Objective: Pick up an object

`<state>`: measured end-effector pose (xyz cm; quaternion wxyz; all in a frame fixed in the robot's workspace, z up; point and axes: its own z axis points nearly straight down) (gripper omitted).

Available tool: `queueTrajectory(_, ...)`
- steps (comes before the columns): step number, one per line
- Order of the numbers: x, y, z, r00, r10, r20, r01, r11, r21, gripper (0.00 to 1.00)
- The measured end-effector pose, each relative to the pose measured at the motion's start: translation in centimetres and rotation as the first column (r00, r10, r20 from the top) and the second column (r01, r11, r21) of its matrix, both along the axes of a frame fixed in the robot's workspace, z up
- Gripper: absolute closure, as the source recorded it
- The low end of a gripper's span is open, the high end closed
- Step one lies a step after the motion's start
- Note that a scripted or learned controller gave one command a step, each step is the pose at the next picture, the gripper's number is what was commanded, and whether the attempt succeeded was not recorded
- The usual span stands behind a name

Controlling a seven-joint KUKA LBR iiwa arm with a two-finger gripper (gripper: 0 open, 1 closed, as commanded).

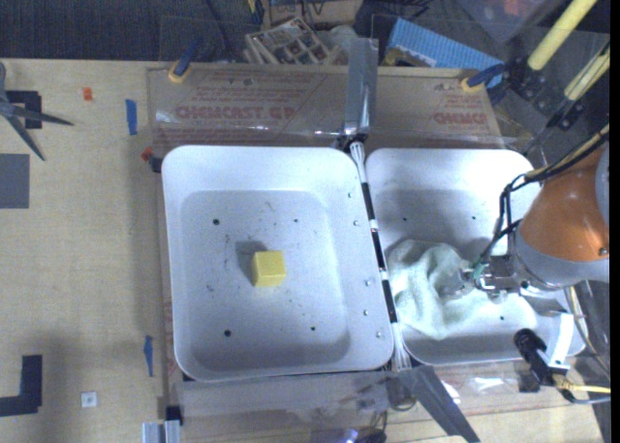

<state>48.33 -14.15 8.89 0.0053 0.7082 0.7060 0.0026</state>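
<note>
Camera view | gripper (472, 279) down in right bin (426, 174), touching crumpled white cloth (431, 286), grip state can't tell | yellow block (269, 268) sits in left bin (194, 179)

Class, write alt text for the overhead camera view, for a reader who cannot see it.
A grey arm with an orange band reaches from the right, its tool down at a crumpled white cloth in the right bin. A yellow block lies alone in the left bin.
</note>
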Motion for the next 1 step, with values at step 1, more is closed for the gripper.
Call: queueTrajectory(1,0.21,-0.14,0.87,1.0,-0.004,0.005,0.004,1.0,0.001,1.0)
